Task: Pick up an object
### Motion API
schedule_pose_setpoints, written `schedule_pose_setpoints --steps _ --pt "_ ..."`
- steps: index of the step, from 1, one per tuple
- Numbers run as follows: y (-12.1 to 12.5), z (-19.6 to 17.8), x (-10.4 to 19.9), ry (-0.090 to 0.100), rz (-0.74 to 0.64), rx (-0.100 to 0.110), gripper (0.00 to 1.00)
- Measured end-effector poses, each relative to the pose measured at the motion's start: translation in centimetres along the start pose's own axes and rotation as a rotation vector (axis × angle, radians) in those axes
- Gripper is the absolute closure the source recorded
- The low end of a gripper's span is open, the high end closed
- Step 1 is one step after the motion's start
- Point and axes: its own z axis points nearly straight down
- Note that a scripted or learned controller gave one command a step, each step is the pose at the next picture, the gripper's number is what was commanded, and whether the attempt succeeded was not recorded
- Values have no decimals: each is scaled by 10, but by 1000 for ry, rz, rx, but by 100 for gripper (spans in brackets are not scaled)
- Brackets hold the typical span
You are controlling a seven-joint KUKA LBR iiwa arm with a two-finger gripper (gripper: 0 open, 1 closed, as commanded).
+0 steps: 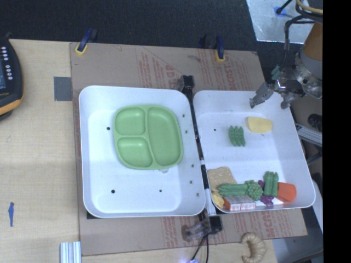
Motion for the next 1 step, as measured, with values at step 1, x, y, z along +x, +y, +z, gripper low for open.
schedule_pose_setpoints --steps 1 --pt "7 151 28 3 -6 9 0"
